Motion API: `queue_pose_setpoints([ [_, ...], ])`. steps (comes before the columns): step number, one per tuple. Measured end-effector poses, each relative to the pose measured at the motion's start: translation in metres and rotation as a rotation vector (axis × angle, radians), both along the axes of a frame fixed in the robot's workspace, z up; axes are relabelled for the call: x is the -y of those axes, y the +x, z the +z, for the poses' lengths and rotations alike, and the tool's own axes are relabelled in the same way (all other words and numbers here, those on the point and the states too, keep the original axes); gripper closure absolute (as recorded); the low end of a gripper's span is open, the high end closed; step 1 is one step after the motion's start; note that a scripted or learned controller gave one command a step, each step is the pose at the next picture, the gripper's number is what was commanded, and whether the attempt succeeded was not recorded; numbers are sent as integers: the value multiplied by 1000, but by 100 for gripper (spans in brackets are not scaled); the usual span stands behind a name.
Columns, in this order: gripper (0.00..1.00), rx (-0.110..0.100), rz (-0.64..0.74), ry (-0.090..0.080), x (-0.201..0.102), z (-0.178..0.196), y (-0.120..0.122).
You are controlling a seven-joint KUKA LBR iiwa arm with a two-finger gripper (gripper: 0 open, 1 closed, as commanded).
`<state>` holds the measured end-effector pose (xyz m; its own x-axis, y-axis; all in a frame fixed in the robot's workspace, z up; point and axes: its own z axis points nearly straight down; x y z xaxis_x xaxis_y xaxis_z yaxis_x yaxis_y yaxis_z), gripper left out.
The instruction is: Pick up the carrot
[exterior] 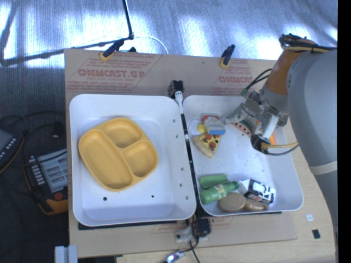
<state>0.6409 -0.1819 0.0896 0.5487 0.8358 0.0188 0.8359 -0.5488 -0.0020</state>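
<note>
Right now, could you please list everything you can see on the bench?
bins: two, white, side by side
plate: one, yellow, left bin
pizza slice: one, yellow, right bin, far left part
toy: one, blue and red, touching the pizza slice
carrot: one, orange, right bin, by the pincer
green pieces: two, right bin, near edge
brown pieces: two, near edge
box: one, black and white, near right corner
arm: one, grey, from the right
pincer: one, over the right bin
</note>
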Motion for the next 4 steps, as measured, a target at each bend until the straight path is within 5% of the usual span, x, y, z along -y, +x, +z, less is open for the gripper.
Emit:
queue_pose_setpoints([
  [1, 0, -26, 294, 21, 5, -2, 1],
  [2, 0, 12, 524, -15, 22, 1, -65],
  [3, 0, -36, 303, -1, 15, -2, 8],
  [4, 0, -56, 380, 25, 25, -2, 19],
])
